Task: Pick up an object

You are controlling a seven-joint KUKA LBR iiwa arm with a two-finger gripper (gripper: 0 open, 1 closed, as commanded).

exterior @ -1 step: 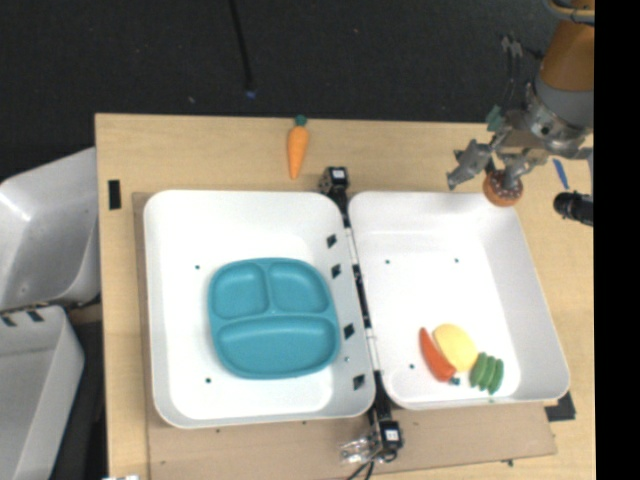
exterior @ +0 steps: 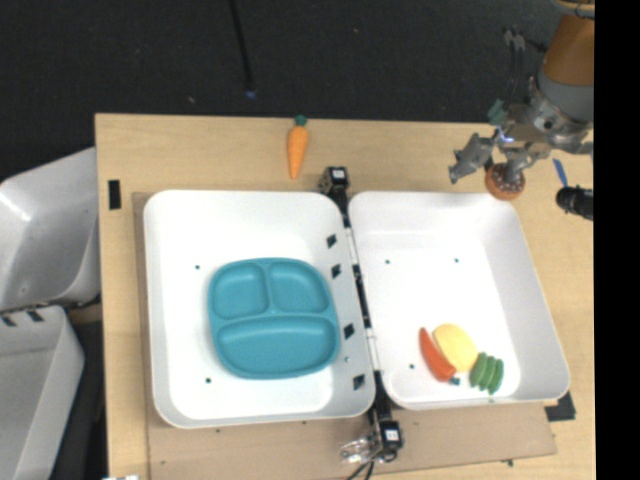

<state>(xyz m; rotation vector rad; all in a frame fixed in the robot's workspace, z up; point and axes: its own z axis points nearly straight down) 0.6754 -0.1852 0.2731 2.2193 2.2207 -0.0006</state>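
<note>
Grey metal fingers on the gripper (exterior: 490, 163) seem spread apart with nothing between them, one prong reaching left over the bench and the other near a small reddish-brown round thing (exterior: 505, 181) that sits on the wood just beyond the far rim of the right bin (exterior: 520, 238); whether that object touches a finger is too small to tell. Above the fingers the wrist rises to the orange band (exterior: 572, 53) and the arm leans in from the right, poised over the bench's far right corner, well apart from the bin's contents. The likeliest things to pick lie clustered in the near corner of the right bin: a yellow toy food piece (exterior: 455, 345) with a red-orange piece (exterior: 435, 356) touching its left side and a green piece (exterior: 487, 371) at its right. These look like light, hard, smooth plastic, so they should slide if pinched off centre; a grasp across the narrow width of the yellow piece seems safest, though the neighbours crowd it. The left bin (exterior: 170, 268) holds a blue divided plate (exterior: 272, 318), broad and flat, awkward for two fingers. A toy carrot (exterior: 297, 148) lies on the bench beyond the bins.
</note>
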